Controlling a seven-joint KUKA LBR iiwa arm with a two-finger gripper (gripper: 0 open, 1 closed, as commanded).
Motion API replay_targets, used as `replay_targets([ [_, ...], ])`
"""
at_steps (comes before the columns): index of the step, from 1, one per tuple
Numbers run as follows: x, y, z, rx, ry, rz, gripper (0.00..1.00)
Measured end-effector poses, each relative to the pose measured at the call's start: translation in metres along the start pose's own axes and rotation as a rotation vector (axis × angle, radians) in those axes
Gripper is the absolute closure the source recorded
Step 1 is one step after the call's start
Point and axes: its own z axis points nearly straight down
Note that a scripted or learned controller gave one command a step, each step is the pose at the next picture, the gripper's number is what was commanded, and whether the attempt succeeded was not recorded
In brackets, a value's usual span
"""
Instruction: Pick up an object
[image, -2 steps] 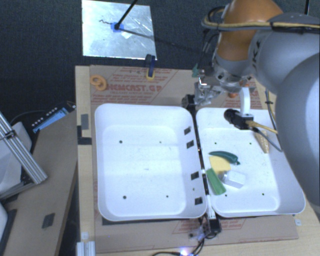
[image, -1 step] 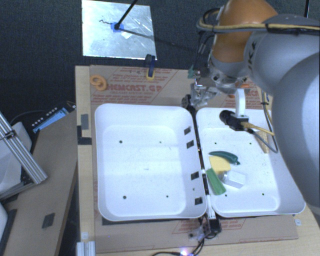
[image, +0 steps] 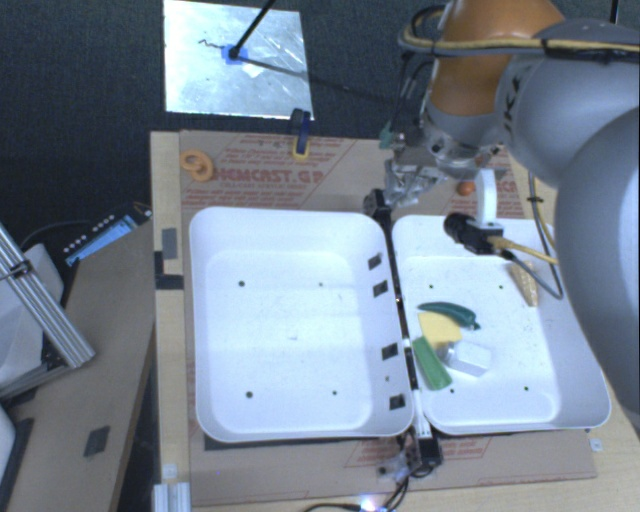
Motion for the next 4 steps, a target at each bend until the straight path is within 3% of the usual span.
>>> replay_targets([
  [1,-0.046,-0.028,0.012,0.004,-0.002,0.007,1.00],
  [2,0.004,0.001,0.011,-0.002,0.001,-0.003,1.00],
  [3,0.006,0.000,-0.006,0.001,0.000,0.001,1.00],
  [4,-0.065,-0.001,-0.002,0.001,-0.002,0.008,1.00],
])
